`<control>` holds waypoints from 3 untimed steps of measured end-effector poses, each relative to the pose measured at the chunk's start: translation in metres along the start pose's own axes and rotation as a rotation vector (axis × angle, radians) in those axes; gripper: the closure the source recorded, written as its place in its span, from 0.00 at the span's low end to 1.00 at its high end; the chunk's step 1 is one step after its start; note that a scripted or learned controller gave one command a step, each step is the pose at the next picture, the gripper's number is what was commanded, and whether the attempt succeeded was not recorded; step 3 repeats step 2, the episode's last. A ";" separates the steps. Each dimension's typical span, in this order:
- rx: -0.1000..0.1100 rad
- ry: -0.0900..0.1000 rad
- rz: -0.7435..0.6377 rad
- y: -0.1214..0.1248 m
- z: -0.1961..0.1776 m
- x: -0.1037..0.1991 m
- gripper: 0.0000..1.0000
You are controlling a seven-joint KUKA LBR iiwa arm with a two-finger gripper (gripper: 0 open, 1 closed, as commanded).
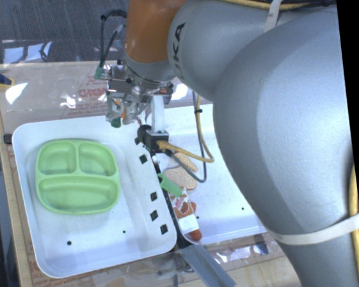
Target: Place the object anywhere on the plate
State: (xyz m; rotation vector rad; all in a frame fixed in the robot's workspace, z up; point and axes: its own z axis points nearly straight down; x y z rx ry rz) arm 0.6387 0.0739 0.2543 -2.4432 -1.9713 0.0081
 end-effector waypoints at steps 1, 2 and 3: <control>0.003 -0.001 -0.195 -0.052 0.077 0.049 1.00; 0.003 -0.001 -0.194 -0.052 0.077 0.048 0.00; 0.003 -0.001 -0.194 -0.052 0.077 0.048 0.00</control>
